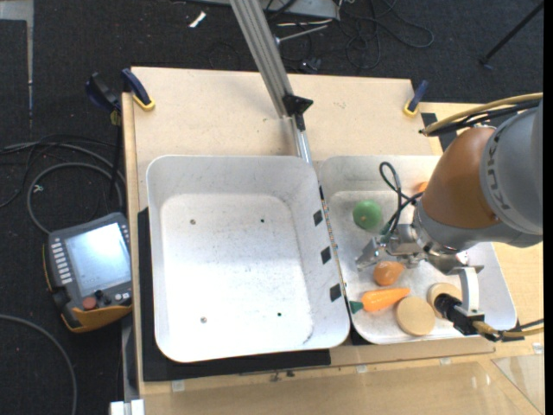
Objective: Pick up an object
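Taking the right bin [341, 178] as the landmark: far to its left, off the bench on the dark floor, lies a handheld control pendant [89, 266] with a lit screen. Just to its left, touching along the shared edge, sits the left bin [164, 180], its white floor lightly speckled. Inside the right bin, a green ball [367, 213] rests toward the upper left part. Below it an orange rounded piece [389, 273] lies near the bin's middle, and the gripper [377, 254] hangs just above and beside this piece, metal fingers pointing left; whether they are spread or closed cannot be told, and nothing visibly sits between them. Lower still lies a carrot [384, 299], and just right of it a tan round disc [416, 316]. The arm [488, 184] covers the bin's right side.
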